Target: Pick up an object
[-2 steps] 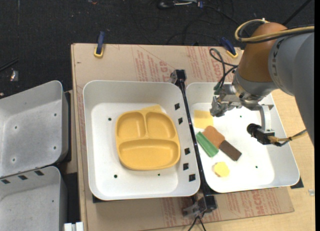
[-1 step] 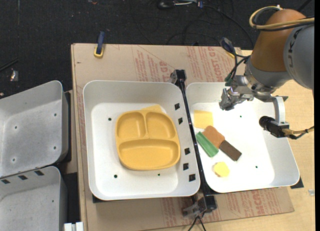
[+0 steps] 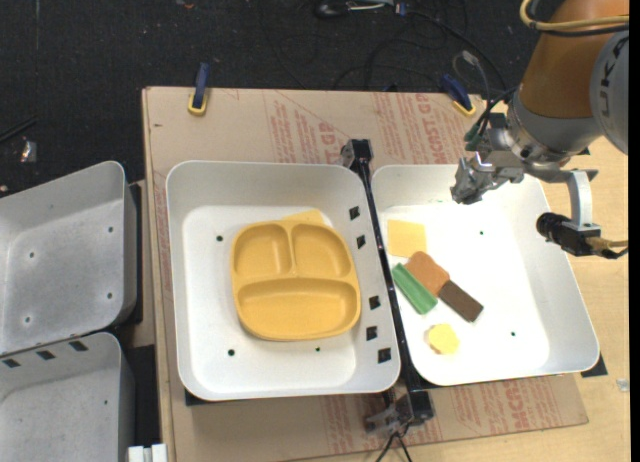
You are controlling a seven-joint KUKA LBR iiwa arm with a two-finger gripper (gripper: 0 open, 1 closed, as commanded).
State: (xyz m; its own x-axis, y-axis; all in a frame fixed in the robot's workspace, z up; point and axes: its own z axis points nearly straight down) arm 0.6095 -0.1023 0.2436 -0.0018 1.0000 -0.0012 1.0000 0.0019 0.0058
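Observation:
The right bin [image 3: 520, 335] holds a pale yellow flat square [image 3: 405, 236], a green bar [image 3: 414, 288], an orange-brown block [image 3: 429, 271], a dark brown block [image 3: 461, 301] and a small yellow round piece [image 3: 442, 339], all grouped at its left side. My gripper [image 3: 468, 188] hangs above the bin's far edge, up and to the right of that group, with nothing visible in it. Its fingertips are too small and dark to read.
The left bin [image 3: 200, 350] holds a yellow divided tray [image 3: 295, 280] with a pale yellow sheet under its far corner. A black divider [image 3: 378, 270] runs between the bins. Blue-yellow clamps [image 3: 199, 88] grip the cardboard at the back. Spare white bins [image 3: 60, 250] lie at far left.

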